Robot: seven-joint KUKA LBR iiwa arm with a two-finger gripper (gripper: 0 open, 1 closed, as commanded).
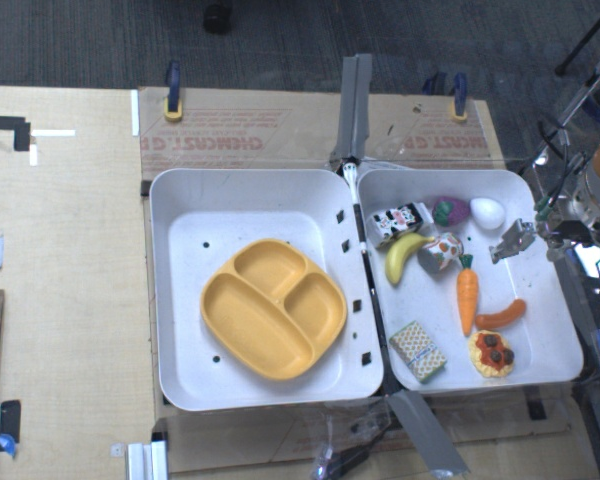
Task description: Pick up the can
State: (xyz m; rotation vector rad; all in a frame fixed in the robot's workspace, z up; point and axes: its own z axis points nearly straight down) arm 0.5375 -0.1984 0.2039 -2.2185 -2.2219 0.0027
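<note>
1. The can [441,252] lies tipped in the right bin [555,298], touching the banana [404,252] and the carrot's [466,298] top.
2. The tool [515,240] hovers right of the can, near the bin's right wall; I cannot tell how far open it is.

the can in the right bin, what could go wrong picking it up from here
1. The small grey can lies wedged between the yellow banana and the orange carrot, so the fingers may hit or grab those instead.
2. The gripper sits off to the can's right, so its approach may knock the white egg.
</note>
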